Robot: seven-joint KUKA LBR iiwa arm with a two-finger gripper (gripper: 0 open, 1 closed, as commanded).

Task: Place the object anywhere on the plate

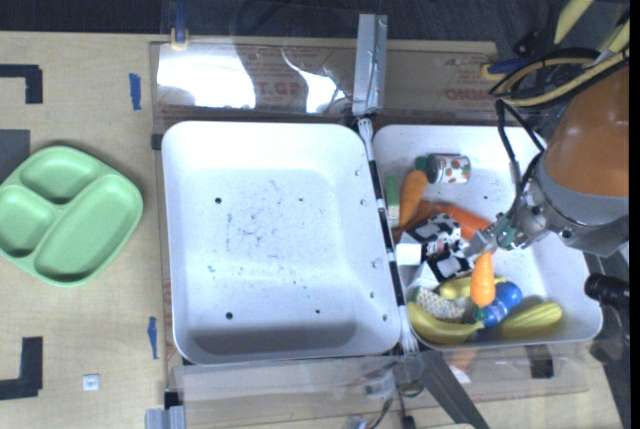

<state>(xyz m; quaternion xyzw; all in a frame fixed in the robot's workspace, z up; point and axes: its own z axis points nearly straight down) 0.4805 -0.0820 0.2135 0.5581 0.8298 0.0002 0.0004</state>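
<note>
The arm is reaching in from 3 o'clock, and its gripper is hanging low over the right bin, at the 3 o'clock edge of the toy heap. Whether the claw is spread or pinching cannot be told; its tip is lying against the clutter. The likely object, a small carrot, is sitting just at 7 o'clock of the gripper, tilted on the pile and touching a blue ball. Bananas are lying along the bin's 6 o'clock wall, probably having slid down against it. A black-and-white toy is resting at 9 o'clock of the carrot, and a small can is lying at 12 o'clock, apart from the heap. The left bin is separating the heap from the green plate, which is waiting at far 9 o'clock on the bench. Judged from this layout, the pick is in hand and the carry across is not yet begun.
</note>
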